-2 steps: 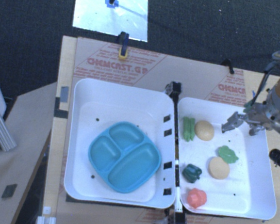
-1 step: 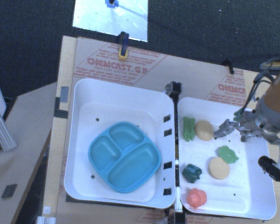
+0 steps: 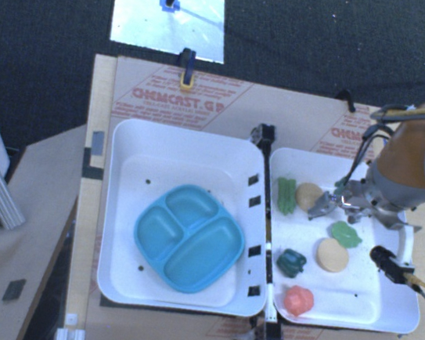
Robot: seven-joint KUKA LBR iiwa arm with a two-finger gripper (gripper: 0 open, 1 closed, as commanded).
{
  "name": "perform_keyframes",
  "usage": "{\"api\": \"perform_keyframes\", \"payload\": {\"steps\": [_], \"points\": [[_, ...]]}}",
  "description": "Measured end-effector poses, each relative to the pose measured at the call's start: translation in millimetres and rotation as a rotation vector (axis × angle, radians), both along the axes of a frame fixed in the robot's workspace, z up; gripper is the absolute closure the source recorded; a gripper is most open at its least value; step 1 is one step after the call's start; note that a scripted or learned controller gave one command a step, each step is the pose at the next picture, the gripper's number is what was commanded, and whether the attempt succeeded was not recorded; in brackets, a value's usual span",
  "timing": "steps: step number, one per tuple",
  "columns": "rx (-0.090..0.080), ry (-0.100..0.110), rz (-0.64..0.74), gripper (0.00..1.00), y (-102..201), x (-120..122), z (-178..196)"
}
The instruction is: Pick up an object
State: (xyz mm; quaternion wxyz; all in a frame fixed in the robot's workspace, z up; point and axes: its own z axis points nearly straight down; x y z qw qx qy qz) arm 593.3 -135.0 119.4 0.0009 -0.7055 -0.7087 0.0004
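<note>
Over the right bin (image 3: 392, 315), the pincer (image 3: 332, 207) hovers near the far edge, fingers spread and empty, beside a tan ball (image 3: 308, 195).

I count two white bins: the left bin (image 3: 126, 192) and the right bin (image 3: 381, 309). One blue divided plate (image 3: 189, 237) sits in the left. In the right I count six small toy foods: three green (image 3: 285, 195) (image 3: 345, 233) (image 3: 291, 261), two tan (image 3: 308, 194) (image 3: 333, 255), one pink (image 3: 298, 300).
</note>
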Motion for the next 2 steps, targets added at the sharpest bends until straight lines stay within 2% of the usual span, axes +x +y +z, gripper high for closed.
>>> {"api": "perform_keyframes", "payload": {"steps": [1,2], "points": [[-0.002,-0.007,0.0,1.0,-1,2,14],[-0.003,-0.009,-0.001,1.0,-10,6,73]]}}
